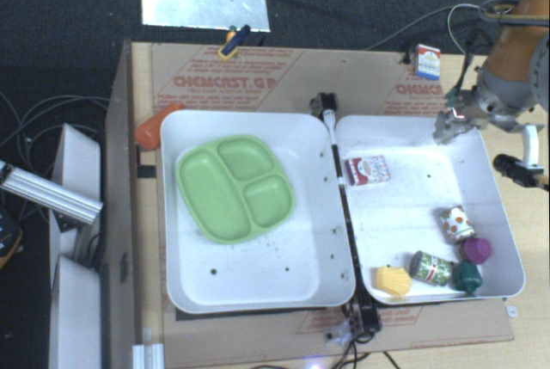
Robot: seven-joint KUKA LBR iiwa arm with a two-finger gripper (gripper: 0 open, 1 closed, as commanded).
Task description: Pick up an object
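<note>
The right bin [404,221] holds a red and white carton [367,170] near its upper left. Along its lower right lie a small printed can [457,224], a purple piece [476,251], a dark green bottle [430,267], a teal piece [467,276] and a yellow corn-like toy [394,280]. My gripper [449,125] hangs over the bin's far right corner, well away from all of them. Nothing shows between its fingers.
The left bin [189,273] carries a green divided plate [235,187]. An orange object [149,127] lies just outside its upper left corner. A small red, white and blue box [427,62] stands on the cardboard behind the right bin. A divider [339,187] separates the bins.
</note>
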